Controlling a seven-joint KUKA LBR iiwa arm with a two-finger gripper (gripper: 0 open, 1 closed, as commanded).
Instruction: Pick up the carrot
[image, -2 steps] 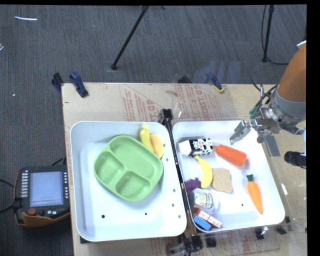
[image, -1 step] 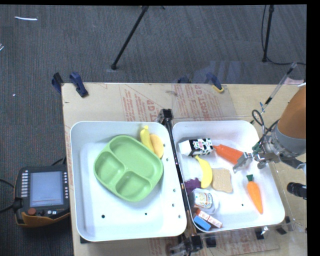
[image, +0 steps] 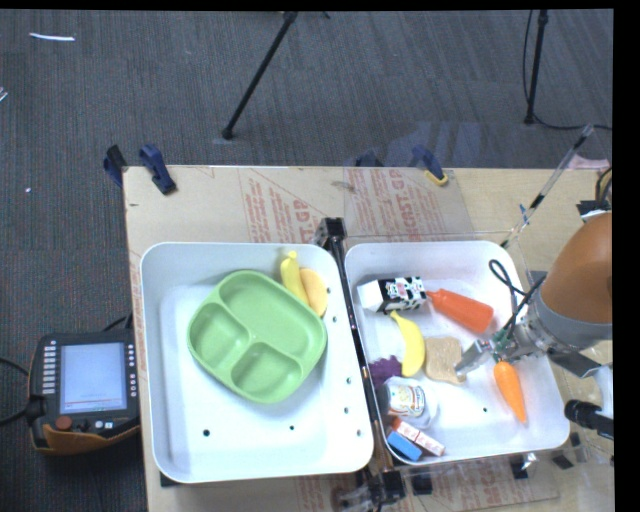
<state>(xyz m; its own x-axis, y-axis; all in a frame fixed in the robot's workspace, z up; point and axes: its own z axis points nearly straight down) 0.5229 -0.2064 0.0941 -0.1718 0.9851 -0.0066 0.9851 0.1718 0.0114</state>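
Over the right white plastic bin (image: 535, 300) my gripper (image: 480, 356), finger state unreadable, sits beside the tapered orange carrot (image: 511, 390); approach step, I'd shift over it next.

The left bin (image: 160, 400) holds a divided plate (image: 257, 336) near its middle, with a banana (image: 291, 277) and a lemon-like fruit (image: 314, 290) touching the plate's far right edge. In the right bin (image: 545, 425), a carrot (image: 510, 389) lies near the right wall, just beside the gripper (image: 487, 352). A second banana (image: 408, 341) lies mid-bin, a small carton (image: 396, 293) behind it.
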